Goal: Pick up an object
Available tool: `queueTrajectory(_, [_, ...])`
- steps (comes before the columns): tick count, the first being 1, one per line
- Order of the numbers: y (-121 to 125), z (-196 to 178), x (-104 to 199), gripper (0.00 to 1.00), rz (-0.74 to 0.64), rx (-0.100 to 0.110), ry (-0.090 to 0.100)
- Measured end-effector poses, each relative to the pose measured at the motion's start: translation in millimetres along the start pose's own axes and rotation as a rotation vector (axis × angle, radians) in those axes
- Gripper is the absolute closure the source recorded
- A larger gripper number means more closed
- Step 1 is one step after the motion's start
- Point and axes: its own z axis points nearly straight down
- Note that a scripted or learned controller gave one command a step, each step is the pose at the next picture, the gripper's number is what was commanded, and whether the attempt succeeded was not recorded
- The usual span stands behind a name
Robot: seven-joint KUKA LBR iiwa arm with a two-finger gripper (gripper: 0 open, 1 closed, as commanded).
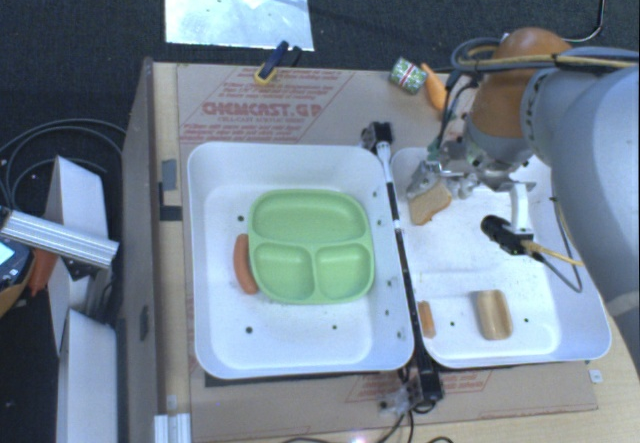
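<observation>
- The tan, wedge-shaped piece with a matte, bread-like surface [430, 204] lies at the upper left of the right shallow white plastic bin [560, 323], close to the wall that it shares with the other bin. Its pointed end aims down and left.
- The metal pincer [441, 181] is just above the wedge's upper edge. Whether it is spread or pressed together cannot be told, nor whether it touches the wedge.
- The grey arm with an orange band [520, 81] comes in from the right.
- A second tan piece, a rounded, loaf-like block [492, 315], lies near the same bin's front, well apart from the wedge. That makes two tan pieces.
- A short orange sausage-shaped piece [426, 319] lies by the front left wall of that bin.
- The left shallow white plastic bin [200, 261] holds one smooth, light-green plate with three compartments [310, 246] and a longer orange-red sausage shape [242, 263] against the plate's left rim.
- The two bins sit side by side on a table covered with brown cardboard printed in red [260, 111].
</observation>
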Motion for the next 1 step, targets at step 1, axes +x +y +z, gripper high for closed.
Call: queueTrajectory(1, [0.6, -10.8, -0.2, 1.0, -0.002, -0.001, 0.0])
